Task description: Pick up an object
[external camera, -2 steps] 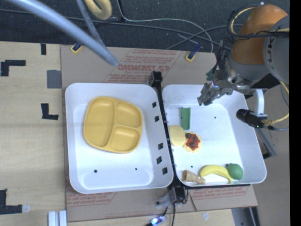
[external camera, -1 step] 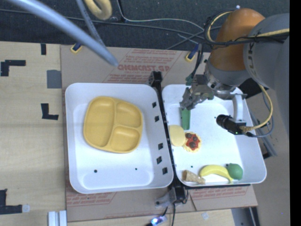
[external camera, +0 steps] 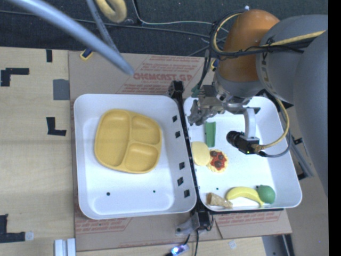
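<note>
The arm [external camera: 266, 41] reaches in from three o'clock, and its orange band bulks over the far rim of the right bin [external camera: 285, 167]. The gripper [external camera: 205, 113] hangs low at that bin's eleven o'clock corner, hard against the divider where the two bins meet. Whether it is apart or together I cannot tell from here; the wrist hardware crowds it.

Just under the gripper, toward six o'clock, a small green block [external camera: 210, 134] stands nearly upright on the white floor, its top close to the gripper or touching it (I can't make out which). Nothing is visibly clamped.

Further toward six o'clock, a pale yellow round piece [external camera: 200, 153] lies by the divider, touching a red-topped piece [external camera: 217, 160] at its three o'clock side. Along the near rim sit a tan wedge [external camera: 216, 199], a banana [external camera: 244, 194] and a green ball [external camera: 266, 194], the banana touching the ball.

A black fitting with a cable [external camera: 244, 141] dangles over the bin's middle. The open floor lies at three to four o'clock in this bin, between the cable and the right wall.

The left bin [external camera: 88, 185] holds a yellow compartment tray [external camera: 128, 140] toward its far side, set apart from all four walls; the near strip at six o'clock is bare white.
</note>
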You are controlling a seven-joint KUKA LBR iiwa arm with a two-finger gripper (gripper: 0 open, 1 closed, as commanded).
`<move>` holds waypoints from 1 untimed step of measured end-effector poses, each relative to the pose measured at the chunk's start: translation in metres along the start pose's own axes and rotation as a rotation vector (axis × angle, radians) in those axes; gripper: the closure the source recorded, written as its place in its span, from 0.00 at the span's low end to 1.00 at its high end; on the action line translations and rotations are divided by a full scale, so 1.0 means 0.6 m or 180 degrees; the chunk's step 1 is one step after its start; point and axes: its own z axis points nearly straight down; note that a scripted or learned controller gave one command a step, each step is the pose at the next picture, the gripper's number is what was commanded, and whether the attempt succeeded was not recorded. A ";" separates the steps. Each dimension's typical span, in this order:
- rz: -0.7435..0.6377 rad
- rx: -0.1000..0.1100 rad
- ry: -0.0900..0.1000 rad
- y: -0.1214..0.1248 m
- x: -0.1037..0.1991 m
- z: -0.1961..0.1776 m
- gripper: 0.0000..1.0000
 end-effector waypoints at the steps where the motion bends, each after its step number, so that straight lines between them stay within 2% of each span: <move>1: 0.0002 0.0004 -0.0001 -0.022 0.071 0.010 1.00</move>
